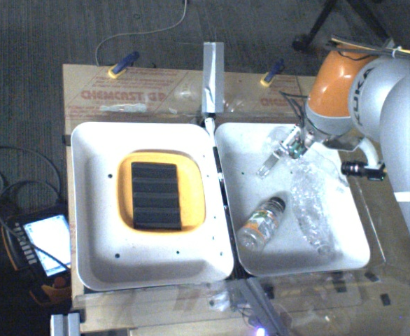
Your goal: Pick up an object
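- At the far left, off the table (86,96), a small lit screen (47,238) sat on the dark floor among loose cables.
- The left bin (93,145) held a yellow tray (194,194) with a black ribbed block (154,196) lying flat in its hollow, roughly in the middle of the bin.
- A grey upright post (213,75) stood at the back, where the two bins met.
- The right bin (243,152) held two things: a small clear bottle (261,222) with a dark cap, lying on its side near the front left, and just beside it to the right a long crumpled piece of clear plastic (310,208) running from the back toward the front right corner.
- The bottle looked like the easier pick: probably light, fairly stiff, but round and smooth, so it could roll or slip. A grip across the middle of its body, square to its length, seemed best. The clear plastic looked flimsy and would likely crush or slide out.
- The hand (275,156) hung over the back of the right bin, above the top end of the plastic and apart from the bottle. Its fingers appeared slightly spread with nothing between them.
- The grey arm (394,110) with its orange band reached in from the right.
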`<state>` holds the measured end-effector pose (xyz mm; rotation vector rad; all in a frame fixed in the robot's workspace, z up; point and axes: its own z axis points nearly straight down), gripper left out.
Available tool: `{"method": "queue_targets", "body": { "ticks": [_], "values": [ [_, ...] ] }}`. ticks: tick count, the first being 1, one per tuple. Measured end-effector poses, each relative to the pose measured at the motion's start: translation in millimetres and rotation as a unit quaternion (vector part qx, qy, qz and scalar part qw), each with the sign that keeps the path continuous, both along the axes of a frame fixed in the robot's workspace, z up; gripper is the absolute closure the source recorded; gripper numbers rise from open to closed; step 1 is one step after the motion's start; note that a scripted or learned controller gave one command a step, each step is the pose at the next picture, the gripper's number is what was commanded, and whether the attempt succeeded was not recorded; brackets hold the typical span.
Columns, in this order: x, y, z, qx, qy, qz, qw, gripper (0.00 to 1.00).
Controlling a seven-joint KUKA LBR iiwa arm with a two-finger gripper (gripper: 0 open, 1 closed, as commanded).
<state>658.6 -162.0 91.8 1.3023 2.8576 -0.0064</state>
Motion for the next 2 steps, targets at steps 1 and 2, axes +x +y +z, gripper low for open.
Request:
{"method": "queue_targets", "body": {
  "ticks": [1, 2],
  "values": [
    [-60.3, -12.0, 45.3, 0.0025, -0.001, -0.076, 0.9971, 0.0],
    [-113.1, -18.5, 0.9, 0.0006, -0.012, -0.071, 0.9974, 0.0]
  ]
}}
